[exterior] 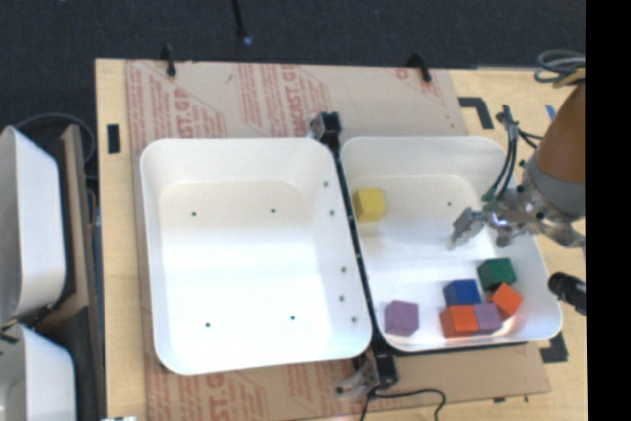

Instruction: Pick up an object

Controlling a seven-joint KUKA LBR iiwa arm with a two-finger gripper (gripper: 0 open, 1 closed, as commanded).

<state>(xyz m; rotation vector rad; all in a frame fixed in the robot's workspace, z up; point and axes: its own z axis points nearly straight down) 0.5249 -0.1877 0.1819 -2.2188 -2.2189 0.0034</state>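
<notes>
1. Your nearest candidate is the green block (496, 271), in the right bin (414, 153) near its right wall, at the top of a cluster with blue, orange and purple blocks.
2. It lies just below the gripper (485, 222), slightly toward the view's bottom right.
3. The gripper hangs with fingers spread apart, holding nothing.
4. The yellow block (369, 204) sits alone, well to the left.

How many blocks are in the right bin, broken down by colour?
Yellow block: 1
Green block: 1
Blue block: 1
Orange blocks: 2
Purple blocks: 2
Total: 7
</notes>
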